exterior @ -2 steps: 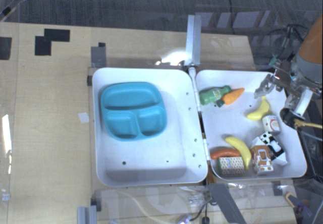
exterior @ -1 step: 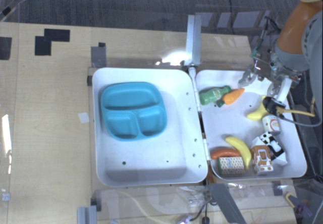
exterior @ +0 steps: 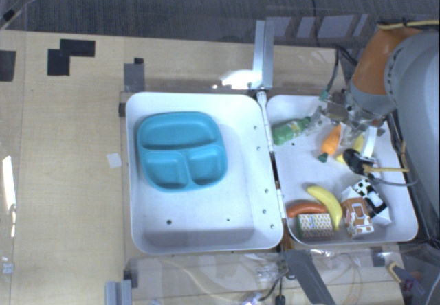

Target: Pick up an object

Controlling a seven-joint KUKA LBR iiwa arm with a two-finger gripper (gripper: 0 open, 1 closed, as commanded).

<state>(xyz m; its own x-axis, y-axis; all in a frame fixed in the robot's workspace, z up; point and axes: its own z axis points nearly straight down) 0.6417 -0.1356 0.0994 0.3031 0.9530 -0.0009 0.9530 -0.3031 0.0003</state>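
Gripper (exterior: 352,133): finger state cannot be told.
Risk: orange carrot (exterior: 331,142), just beside it, could be pushed aside, not grasped.

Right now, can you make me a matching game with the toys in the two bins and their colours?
Things:
1. divided plate
2. banana
3. bottle
4. carrot

Colours:
a. green
b. orange
c. blue
d. yellow

Pairs: 1-c, 2-d, 3-a, 4-b. The plate lies in the left bin; the other three lie in the right bin.
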